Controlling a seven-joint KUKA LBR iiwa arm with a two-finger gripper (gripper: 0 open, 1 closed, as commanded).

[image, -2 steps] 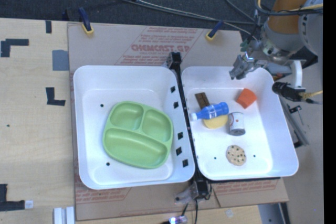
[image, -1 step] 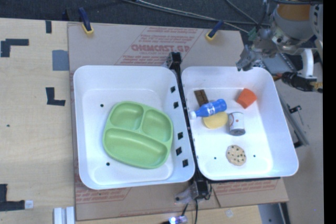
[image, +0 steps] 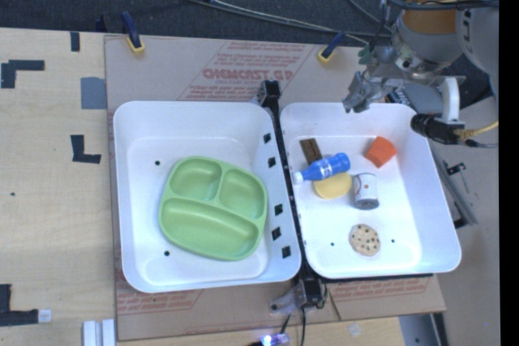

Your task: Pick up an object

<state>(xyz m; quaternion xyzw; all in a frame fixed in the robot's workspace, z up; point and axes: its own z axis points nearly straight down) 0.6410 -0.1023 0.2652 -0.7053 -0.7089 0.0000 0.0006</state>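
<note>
The right bin holds several small objects. An orange block lies at its upper right, a blue bottle lies on its side near the middle, and a brown bar rests just behind the bottle. A yellow round piece sits under the bottle, a small silver can lies beside it, and a chocolate-chip cookie is nearer the front. My gripper hangs above the back edge of the right bin, up and left of the orange block, with nothing between its fingers.
The left bin holds a green divided plate. A black divider with clips runs between the two bins. Cables trail across the dark surface behind the bench, and clamps pin the cardboard sheet's back edge.
</note>
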